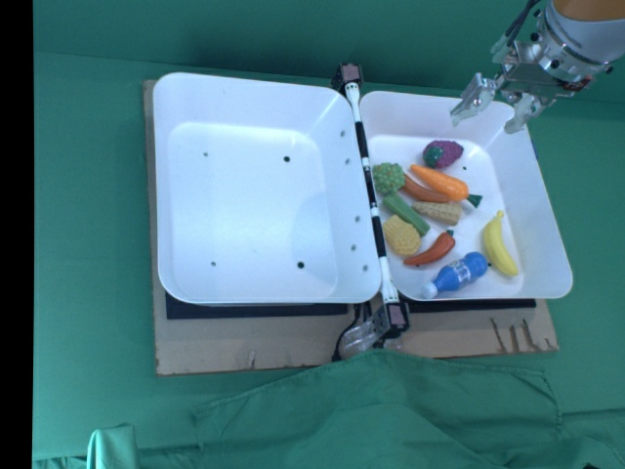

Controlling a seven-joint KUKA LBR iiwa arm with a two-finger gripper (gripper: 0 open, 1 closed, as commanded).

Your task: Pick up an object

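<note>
My gripper (496, 111) hangs open above the far edge of the right bin (543, 231), with nothing between its fingers. Below it in that bin lie a dark red strawberry (442, 152), an orange carrot (441, 181), a green broccoli (388, 176), a green pod (405, 213), a corn cob (400, 234), a red chilli (432, 250), a yellow banana (500, 244) and a blue bottle (457, 275). The strawberry is the nearest piece to the gripper.
The left bin (254, 189) sits beside the right one, with a black-and-white divider bar (369, 195) between them. Both rest on a cardboard sheet (244, 345) over green cloth. A fold of green fabric (391, 408) lies at the front.
</note>
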